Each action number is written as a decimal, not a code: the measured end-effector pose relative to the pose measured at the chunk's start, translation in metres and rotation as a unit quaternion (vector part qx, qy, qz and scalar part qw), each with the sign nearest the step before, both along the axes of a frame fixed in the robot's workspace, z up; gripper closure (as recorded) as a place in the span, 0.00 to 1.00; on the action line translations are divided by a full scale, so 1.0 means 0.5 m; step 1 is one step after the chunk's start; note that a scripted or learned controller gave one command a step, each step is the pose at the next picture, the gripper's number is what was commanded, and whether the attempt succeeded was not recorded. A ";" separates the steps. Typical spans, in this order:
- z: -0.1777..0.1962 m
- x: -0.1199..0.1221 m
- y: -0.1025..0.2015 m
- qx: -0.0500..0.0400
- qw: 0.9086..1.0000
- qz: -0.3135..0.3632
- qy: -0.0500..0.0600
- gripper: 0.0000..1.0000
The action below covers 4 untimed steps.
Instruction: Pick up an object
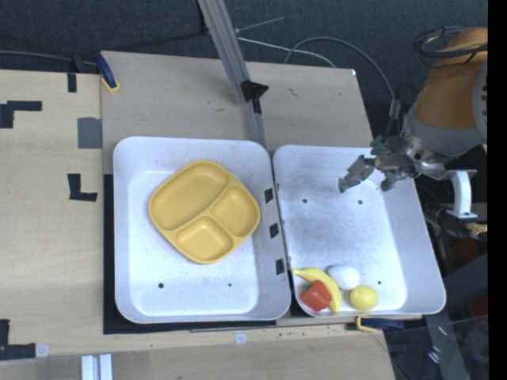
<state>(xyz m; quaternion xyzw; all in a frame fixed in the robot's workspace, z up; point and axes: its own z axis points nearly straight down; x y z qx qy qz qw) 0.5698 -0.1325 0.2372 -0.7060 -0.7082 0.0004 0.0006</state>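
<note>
Dark metal fingers project toward the left from the gripper, and I see them spread apart with nothing between them, poised over the upper part of the right bin. From my remote seat I cannot tell whether the tips touch the bin floor or sit above it. Behind the fingers the wrist is a cluster of grey parts whose details blur together; above it I read the orange band, and the arm is cut off by the frame's right edge, so its upper links are hidden from me. The arm reaches in from the right and bends down toward the bin, the gripper tilted to the left.

Count, right bin: four small objects, all crowded in the near corner, well apart from the gripper. I list a yellow banana, a red piece lying against the banana and partly overlapped by it, a white egg-shaped piece just beside them, and a yellow round piece. What the red piece is, I cannot make out.

Count, left bin: one yellow divided plate with three compartments, lying flat.

Two white bins in all, side by side on the bench.
</note>
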 end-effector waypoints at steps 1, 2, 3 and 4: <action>0.000 0.000 0.000 0.000 1.000 0.000 0.000 0.00; -0.122 -0.005 0.018 0.000 1.000 -0.001 0.003 0.00; -0.249 -0.020 0.016 0.000 1.000 -0.001 0.004 0.00; -0.297 -0.020 0.016 -0.001 1.000 -0.001 0.000 0.00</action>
